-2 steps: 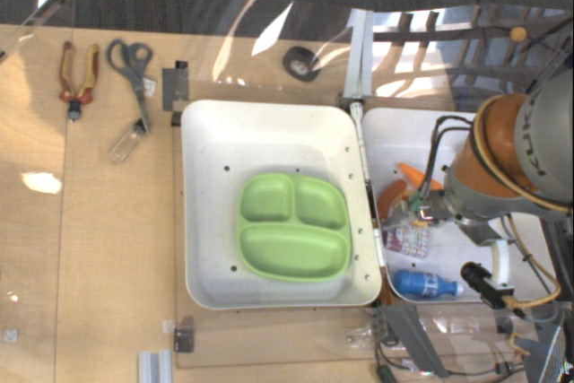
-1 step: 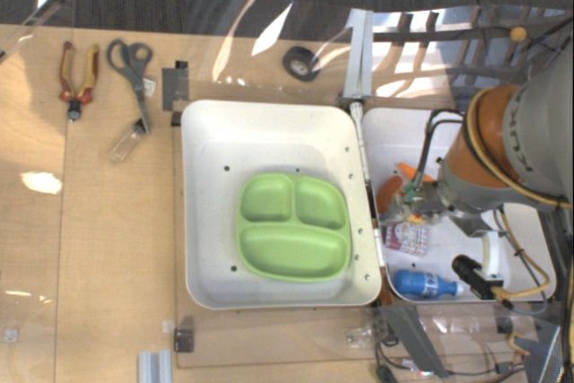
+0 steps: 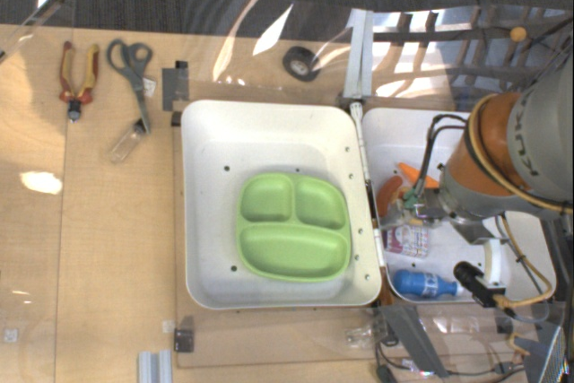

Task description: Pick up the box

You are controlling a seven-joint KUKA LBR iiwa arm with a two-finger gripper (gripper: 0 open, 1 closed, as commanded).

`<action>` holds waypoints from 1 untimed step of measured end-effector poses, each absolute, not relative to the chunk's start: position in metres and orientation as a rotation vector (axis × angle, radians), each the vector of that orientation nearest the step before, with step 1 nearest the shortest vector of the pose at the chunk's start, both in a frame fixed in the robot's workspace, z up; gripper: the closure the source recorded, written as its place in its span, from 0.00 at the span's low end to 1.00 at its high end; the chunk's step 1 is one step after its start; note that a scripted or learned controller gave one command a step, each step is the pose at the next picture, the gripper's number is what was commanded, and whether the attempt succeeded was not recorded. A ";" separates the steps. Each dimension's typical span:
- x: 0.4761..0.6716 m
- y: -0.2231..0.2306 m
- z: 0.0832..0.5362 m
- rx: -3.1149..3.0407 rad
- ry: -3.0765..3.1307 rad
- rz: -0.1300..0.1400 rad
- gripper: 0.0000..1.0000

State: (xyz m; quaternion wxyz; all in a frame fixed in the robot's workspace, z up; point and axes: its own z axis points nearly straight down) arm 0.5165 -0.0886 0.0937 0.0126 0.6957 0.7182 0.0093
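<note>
The tool (image 3: 415,204) hangs low in the right bin (image 3: 395,132), close to that bin's left wall, with the grey arm and its orange band rising away to the right of it. Whether the tool is spread or pressed together cannot be told from this slant. The box (image 3: 408,239), white with pink print, lies flat just below the tool, against the same left wall; whether the two touch cannot be told. Its print is too small to read. An orange object (image 3: 393,191) sits just left of the tool, partly hidden. Further below the tool, beyond the box, a blue bottle (image 3: 425,285) lies on its side near the bin's lower edge; its pale label cannot be read. Room around the box is tight: wall on the left, bottle below, arm on the right.

Left of the tool, across the shared walls, the left bin (image 3: 206,193) holds a green divided plate (image 3: 294,226) with open white floor around it. Far left on the worktop (image 3: 90,238) lie scissors (image 3: 133,67) and red-handled pliers (image 3: 76,81)
</note>
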 end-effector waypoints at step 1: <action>0.528 -0.086 0.092 2.269 2.156 0.016 0.00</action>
